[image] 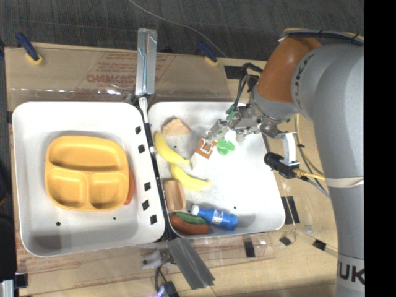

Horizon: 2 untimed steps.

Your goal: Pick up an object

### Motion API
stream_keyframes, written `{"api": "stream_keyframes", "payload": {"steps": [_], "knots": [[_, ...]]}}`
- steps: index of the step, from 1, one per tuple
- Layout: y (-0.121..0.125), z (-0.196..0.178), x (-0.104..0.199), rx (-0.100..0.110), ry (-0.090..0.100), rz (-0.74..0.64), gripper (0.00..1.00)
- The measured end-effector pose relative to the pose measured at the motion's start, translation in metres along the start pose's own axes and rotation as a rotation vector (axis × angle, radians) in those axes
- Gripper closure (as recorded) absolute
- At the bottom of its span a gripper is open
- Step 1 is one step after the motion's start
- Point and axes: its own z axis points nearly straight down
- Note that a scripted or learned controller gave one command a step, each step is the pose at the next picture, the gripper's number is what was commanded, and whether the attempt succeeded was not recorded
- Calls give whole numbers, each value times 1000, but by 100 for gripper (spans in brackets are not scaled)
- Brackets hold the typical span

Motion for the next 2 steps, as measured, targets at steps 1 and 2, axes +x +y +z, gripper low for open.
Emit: {"api": "stream_keyframes", "payload": {"steps": [1, 2], "knots": [[10, 46, 22, -14, 1, 79, 0], [8, 52, 40, -1, 2, 230, 0]]}}
